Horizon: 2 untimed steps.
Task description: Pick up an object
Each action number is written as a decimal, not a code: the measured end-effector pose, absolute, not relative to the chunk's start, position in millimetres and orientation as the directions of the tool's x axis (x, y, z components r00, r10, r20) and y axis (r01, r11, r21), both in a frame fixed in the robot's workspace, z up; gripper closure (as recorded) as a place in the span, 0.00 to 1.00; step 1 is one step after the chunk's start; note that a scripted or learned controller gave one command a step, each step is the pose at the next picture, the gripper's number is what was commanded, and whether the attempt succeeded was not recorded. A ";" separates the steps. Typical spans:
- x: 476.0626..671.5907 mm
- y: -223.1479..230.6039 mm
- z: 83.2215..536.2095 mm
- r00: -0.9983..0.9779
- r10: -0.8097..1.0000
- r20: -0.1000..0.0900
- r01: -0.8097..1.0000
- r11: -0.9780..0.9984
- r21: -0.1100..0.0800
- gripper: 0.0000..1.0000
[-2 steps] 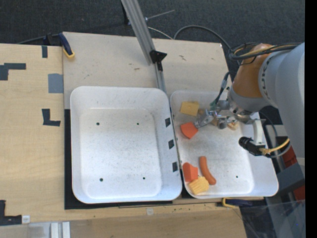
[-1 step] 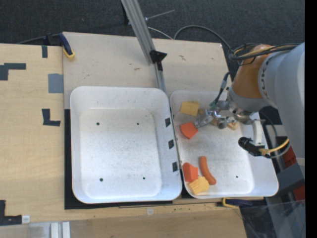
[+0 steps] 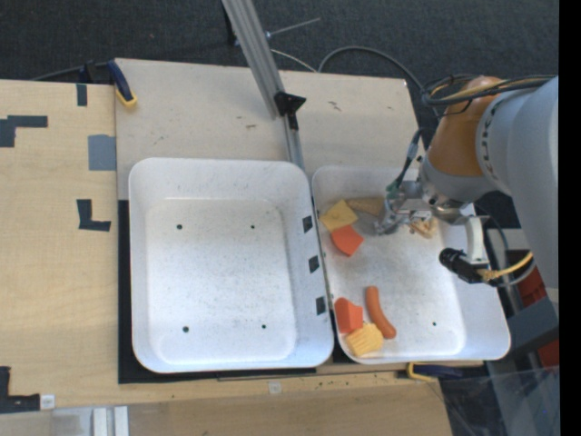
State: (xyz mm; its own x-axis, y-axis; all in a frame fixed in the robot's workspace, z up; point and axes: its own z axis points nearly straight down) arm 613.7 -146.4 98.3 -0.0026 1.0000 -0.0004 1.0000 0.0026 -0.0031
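— Nearest the lens, at the near rim of the right bin [image 3: 481, 339], a yellow ridged piece [image 3: 366, 340] is sitting against an orange block [image 3: 348, 314], with a small sausage [image 3: 379, 312] lying just beside them.

— And the gripper [image 3: 397, 218]?

— It is hanging low over the far part of that bin, near a yellow wedge [image 3: 339, 214] and an orange wedge [image 3: 346, 241]. Whether its fingers are apart or together, I cannot tell; nothing is showing between them.

— Which piece is looking easiest?

— I'm judging the orange wedge: probably light, stiff toy plastic, a little slippery. Closing across its flat sides should be holding better than on a sloping face. The left bin [image 3: 145, 243] is offering nothing to grasp.
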 end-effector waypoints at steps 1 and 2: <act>618.9 -145.6 141.4 -0.002 1.000 -0.001 1.000 0.002 0.003 1.00; 616.6 -144.7 204.8 -0.001 1.000 -0.001 1.000 0.001 0.005 1.00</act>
